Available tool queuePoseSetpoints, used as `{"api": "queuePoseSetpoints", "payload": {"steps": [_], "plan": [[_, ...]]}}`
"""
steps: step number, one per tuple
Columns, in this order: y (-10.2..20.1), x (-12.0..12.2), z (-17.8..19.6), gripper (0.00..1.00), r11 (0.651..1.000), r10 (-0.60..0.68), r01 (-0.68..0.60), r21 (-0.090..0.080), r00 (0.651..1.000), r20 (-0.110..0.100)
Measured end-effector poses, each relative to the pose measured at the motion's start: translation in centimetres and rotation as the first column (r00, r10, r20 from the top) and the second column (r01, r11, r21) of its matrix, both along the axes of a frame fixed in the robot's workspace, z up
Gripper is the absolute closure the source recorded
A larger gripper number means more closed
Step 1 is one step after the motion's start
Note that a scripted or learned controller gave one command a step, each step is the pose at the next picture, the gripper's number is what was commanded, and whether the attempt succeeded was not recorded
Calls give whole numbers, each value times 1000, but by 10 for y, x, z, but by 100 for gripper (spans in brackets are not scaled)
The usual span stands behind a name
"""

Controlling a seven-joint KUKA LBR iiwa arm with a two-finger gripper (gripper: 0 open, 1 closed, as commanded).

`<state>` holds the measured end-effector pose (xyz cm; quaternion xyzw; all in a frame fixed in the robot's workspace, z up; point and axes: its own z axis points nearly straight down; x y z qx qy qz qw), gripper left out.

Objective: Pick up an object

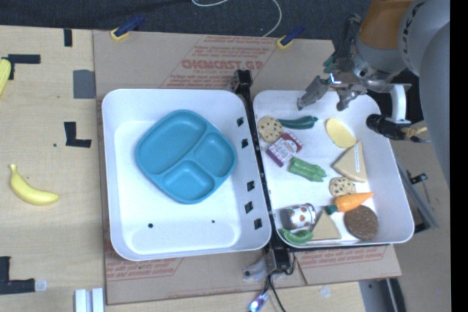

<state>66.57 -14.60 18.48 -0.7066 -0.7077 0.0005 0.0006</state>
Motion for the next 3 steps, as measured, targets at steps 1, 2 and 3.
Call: {"api": "queuePoseSetpoints", "payload": {"steps": [1,2,3], "plan": [[56,-46,-1,0,1000,3,-3,1,1000,-3],[52,-80,-104,0,1000,-1,1,-1,1000,-2],[53,-78,-90,100,1000,1,-1,-1,1000,0]]}}
